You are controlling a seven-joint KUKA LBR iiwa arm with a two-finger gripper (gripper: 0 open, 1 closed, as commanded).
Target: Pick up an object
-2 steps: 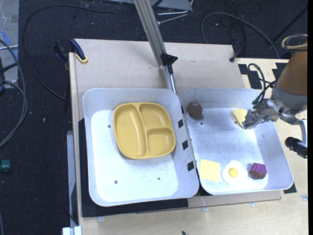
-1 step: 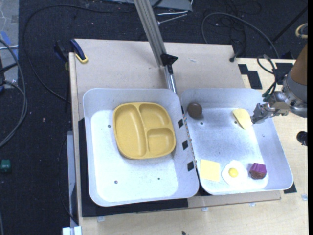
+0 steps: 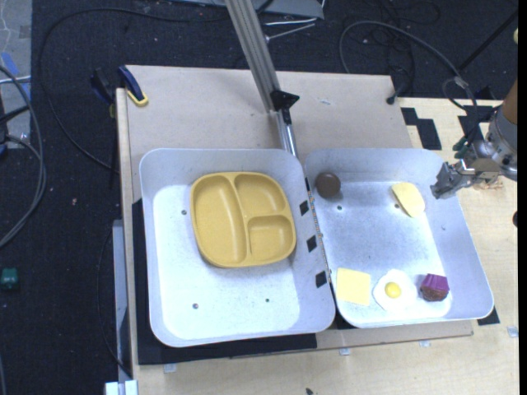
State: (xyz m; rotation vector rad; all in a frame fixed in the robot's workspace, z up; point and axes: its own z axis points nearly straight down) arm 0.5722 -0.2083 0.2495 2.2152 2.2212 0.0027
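- Two shallow white bins sit side by side on the bench: the left bin [image 3: 165, 303] and the right bin [image 3: 461, 245].
- The left bin holds one thing, a yellow divided tray [image 3: 243, 218] with three compartments, lying toward the bin's far half.
- The right bin holds five loose things, one of each kind.
- One brown ball [image 3: 328, 184] lies near that bin's far left corner.
- One pale yellow wedge [image 3: 408, 198] lies toward the far right, nearest to me.
- One flat yellow square [image 3: 354, 286] lies at the near edge, left of the others there.
- One toy fried egg [image 3: 393, 290] lies just beside the square, on its right.
- One purple lump [image 3: 434, 287] lies just right of the egg, by the near right corner.
- My pincer [image 3: 445, 186] hangs over the right bin's far right rim, apart from the wedge; I cannot tell whether it is released or clenched, and I see nothing in it.
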